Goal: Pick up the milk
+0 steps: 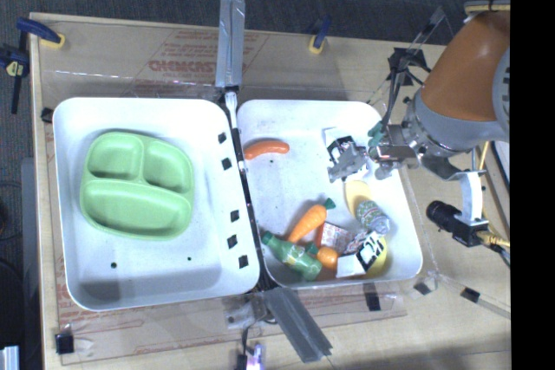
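Observation:
A small carton with black and white patches [371,252], which looks like the milk, lies in the front right corner of the right bin [286,119]. It rests on something yellow and leans against a small bottle [372,217]. My gripper [347,159] hangs over the bin's back right part, beside a white piece [333,137] and just behind a yellow item [355,195]. It is well behind the carton and apart from it. Nothing shows in its grasp.
The right bin also holds a sausage [265,148], a carrot [308,222], a green bottle [291,252], a small orange piece [327,257] and a red-and-white packet [334,235]. The left bin [69,186] holds a green divided plate [137,183].

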